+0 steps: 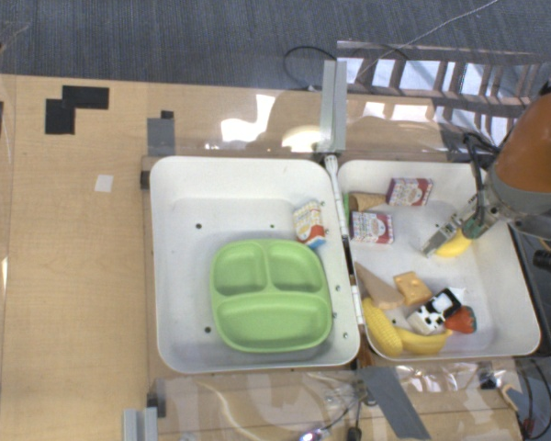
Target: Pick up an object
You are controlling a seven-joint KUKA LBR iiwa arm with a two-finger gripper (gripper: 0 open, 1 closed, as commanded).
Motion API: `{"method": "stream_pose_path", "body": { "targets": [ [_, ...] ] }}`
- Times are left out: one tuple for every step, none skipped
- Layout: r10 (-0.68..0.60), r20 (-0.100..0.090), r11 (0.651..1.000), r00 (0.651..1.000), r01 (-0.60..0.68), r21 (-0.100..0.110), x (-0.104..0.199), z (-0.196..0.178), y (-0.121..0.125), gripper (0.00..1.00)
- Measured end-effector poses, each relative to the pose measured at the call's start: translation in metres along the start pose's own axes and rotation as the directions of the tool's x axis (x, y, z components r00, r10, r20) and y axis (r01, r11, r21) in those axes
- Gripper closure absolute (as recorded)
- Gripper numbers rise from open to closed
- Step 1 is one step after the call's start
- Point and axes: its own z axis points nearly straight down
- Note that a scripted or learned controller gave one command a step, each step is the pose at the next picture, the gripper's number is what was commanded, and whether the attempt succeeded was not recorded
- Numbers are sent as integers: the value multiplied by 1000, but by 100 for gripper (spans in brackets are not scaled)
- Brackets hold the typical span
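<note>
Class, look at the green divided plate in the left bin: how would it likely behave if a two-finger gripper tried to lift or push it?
The green plate looks like moulded plastic, so probably stiff and fairly light. It lies flat on the left bin floor with a low rim, so a push would likely slide it rather than tip it. Its smooth, wide shape may make gripping awkward except at the rim.

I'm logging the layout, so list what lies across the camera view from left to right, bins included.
left bin → green divided plate → small carton by the divider → right bin → red-and-white box → red-and-white box at the back → pincer over a small yellow piece.
</note>
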Motion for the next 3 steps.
{"method": "stream_pose_path", "body": {
  "targets": [
    [122,-11,992,992,-122,23,30,3,104,0],
    [126,0,992,992,-126,8,-28,-16,65,0],
    [111,-14,994,994,-111,14,-39,-3,58,0]
  ]
}}
